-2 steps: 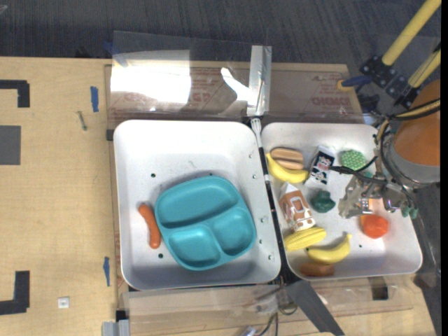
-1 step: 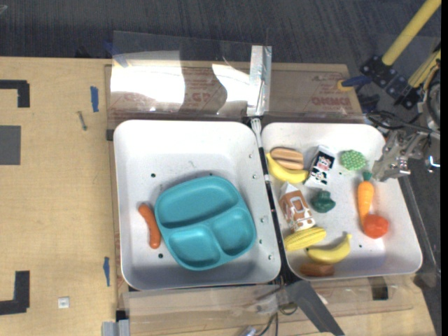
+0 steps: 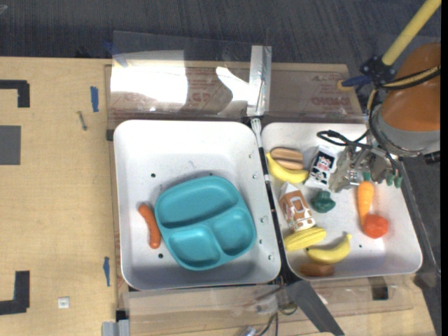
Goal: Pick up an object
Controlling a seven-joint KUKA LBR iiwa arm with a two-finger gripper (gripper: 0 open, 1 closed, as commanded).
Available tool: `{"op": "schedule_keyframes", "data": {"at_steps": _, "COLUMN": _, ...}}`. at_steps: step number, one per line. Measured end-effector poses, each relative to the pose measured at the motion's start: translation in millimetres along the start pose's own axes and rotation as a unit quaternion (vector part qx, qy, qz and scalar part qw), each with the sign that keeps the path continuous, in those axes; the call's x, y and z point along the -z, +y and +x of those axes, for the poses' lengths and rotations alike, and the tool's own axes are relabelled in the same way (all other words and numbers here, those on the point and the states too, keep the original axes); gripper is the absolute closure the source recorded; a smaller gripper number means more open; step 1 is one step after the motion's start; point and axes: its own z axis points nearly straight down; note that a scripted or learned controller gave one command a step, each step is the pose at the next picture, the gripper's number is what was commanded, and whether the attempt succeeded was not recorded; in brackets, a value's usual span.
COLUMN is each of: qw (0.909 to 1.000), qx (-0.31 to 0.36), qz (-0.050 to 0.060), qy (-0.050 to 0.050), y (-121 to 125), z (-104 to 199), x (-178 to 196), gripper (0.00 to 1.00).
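Note:
The right bin (image 3: 400, 249) holds several toy foods: a hot dog bun (image 3: 287, 157), a yellow banana (image 3: 285, 171), a white carton (image 3: 323, 166), a brown and white can (image 3: 297, 211), a green piece (image 3: 323, 202), an orange carrot (image 3: 365, 199), a red tomato (image 3: 376, 226), a yellow corn cob (image 3: 305, 239) and a second banana (image 3: 332, 250). My gripper (image 3: 352, 176) hangs low over this bin, between the carton and the carrot's top end. Nothing is seen held in it.
The left bin (image 3: 133, 145) carries a teal divided plate (image 3: 204, 220) and an orange sausage (image 3: 150, 225) beside it. A brown item (image 3: 313, 268) lies at the right bin's front edge. The arm's orange band (image 3: 414, 107) looms over the right bin's far right corner.

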Motion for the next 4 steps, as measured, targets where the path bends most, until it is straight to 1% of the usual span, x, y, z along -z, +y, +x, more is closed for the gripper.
{"op": "schedule_keyframes", "data": {"at_steps": 1, "qw": 1.0000, "qx": -0.001, "qz": 0.001, "qy": -0.005, "y": -1.4, "z": -2.5, "x": 5.0, "gripper": 0.00}}
{"op": "schedule_keyframes", "data": {"at_steps": 2, "qw": 0.9996, "qx": -0.026, "qz": 0.002, "qy": -0.008, "y": -88.8, "z": -7.1, "x": -81.0, "gripper": 0.00}}
{"op": "schedule_keyframes", "data": {"at_steps": 3, "qw": 0.9993, "qx": -0.036, "qz": 0.001, "qy": -0.007, "y": -54.7, "z": 1.8, "x": -81.8, "gripper": 0.00}}
{"op": "schedule_keyframes", "data": {"at_steps": 4, "qw": 0.9993, "qx": 0.038, "qz": 0.002, "qy": -0.008, "y": -82.3, "z": 41.9, "x": -81.8, "gripper": 0.00}}
